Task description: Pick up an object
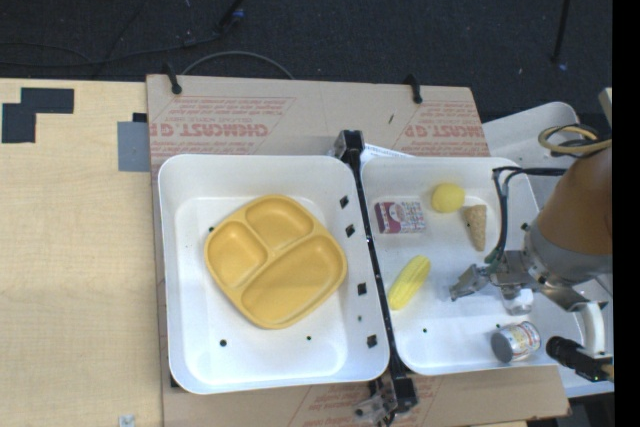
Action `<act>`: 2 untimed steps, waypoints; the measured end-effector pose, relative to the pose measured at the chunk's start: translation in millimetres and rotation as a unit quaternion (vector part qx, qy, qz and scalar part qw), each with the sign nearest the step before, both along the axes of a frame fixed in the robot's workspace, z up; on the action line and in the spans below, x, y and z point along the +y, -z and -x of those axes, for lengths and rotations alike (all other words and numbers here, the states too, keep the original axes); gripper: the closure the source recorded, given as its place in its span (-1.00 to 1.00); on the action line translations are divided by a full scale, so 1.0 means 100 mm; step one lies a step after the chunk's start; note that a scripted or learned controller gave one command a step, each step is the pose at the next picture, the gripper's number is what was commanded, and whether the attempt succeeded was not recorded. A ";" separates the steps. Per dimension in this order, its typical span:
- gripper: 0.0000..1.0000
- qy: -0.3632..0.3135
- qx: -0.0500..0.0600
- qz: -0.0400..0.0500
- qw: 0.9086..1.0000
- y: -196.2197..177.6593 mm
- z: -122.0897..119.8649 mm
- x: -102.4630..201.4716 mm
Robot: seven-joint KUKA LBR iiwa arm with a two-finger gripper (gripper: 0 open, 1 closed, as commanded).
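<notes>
Camera view shows the gripper (470,283) with fingers apart, low and right of middle, near the corn (408,282), which looks light, hard and bumpy, best pinched across its middle.

Yellow divided plate (276,260) in left bin (190,355), gripper (478,281) over right bin (440,355)
</notes>
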State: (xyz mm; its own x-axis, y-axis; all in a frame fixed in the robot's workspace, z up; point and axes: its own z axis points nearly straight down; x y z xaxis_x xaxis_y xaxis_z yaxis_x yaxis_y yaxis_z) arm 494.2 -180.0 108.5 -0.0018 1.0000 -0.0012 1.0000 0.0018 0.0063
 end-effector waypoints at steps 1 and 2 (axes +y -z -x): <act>-1.00 0.001 0.000 -0.005 1.000 0.09 -0.05 0.03; 1.00 0.005 -0.008 0.007 1.000 -0.03 -0.07 -0.08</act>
State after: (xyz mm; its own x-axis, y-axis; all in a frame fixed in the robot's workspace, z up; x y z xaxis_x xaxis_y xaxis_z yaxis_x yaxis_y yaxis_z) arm 501.1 -187.7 111.9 0.0087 0.9998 -0.0154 0.9997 -0.0084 0.0223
